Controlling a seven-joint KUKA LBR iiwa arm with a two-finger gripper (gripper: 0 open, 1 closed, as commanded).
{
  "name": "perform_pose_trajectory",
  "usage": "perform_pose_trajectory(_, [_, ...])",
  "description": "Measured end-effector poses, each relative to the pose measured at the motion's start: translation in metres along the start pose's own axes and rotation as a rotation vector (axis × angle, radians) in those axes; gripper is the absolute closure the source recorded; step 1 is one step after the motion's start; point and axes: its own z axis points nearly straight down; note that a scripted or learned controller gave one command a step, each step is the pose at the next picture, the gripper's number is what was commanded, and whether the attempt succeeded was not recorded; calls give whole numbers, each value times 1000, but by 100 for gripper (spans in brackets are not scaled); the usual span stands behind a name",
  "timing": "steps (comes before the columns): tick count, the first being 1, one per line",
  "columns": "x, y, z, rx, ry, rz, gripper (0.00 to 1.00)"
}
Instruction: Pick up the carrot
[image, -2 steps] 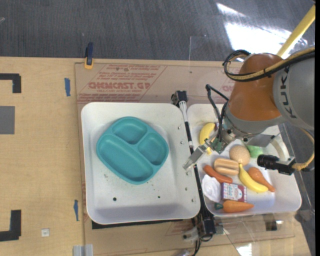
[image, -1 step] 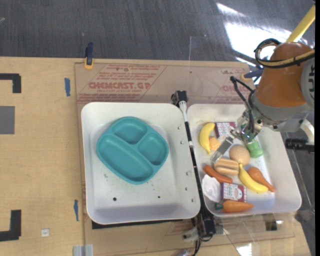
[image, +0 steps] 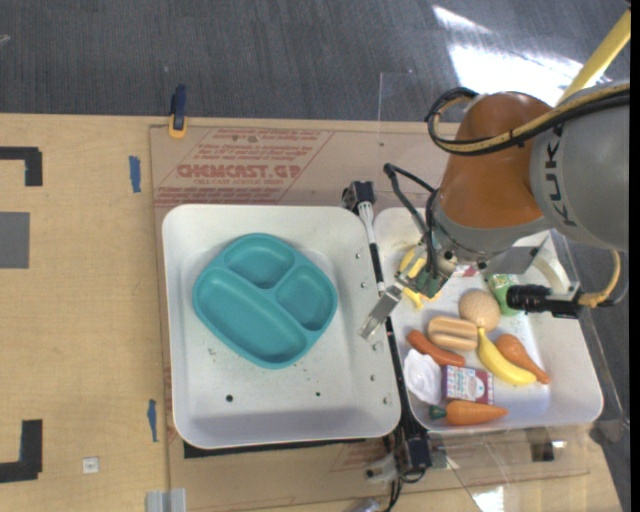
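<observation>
1. The grey KUKA arm with its orange band (image: 495, 165) is reaching in from the right and hanging over the upper part of the right shallow white bin (image: 580, 395).
2. The 2-finger gripper (image: 385, 308) is sitting low at the left edge of that bin, next to the wall between the 2 bins; whether it is released or clenched I cannot tell, and nothing is visibly sitting in its grasp.
3. The orange carrot with a dark green stub (image: 474, 411) is lying flat near the front edge of the right bin, pointing right, well apart from the gripper.
4. A small red-and-white packet (image: 466, 382) is resting just behind the carrot, and a white pouch (image: 421, 380) is lying to the packet's left.
5. A yellow plastic banana (image: 502, 362) is curving through the middle of the bin, with a second orange tapered vegetable (image: 522, 357) just beside it on the right.
6. A hot dog in a tan bun (image: 452, 331) is lying left of the banana, a red-orange sausage-like piece (image: 434, 347) is lying in front of it, and a beige egg-shaped piece (image: 479, 309) is sitting behind the banana.
7. The left shallow white bin (image: 210, 405) is holding a teal 3-compartment plate (image: 265, 298), tilted diagonally.
</observation>
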Motion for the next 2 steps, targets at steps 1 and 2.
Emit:
perform_pose_trajectory(1, [-74,15,-29,-3,-15,14,0])
perform_pose_trajectory(2, [13,26,-55,-2,-3,-63,0])
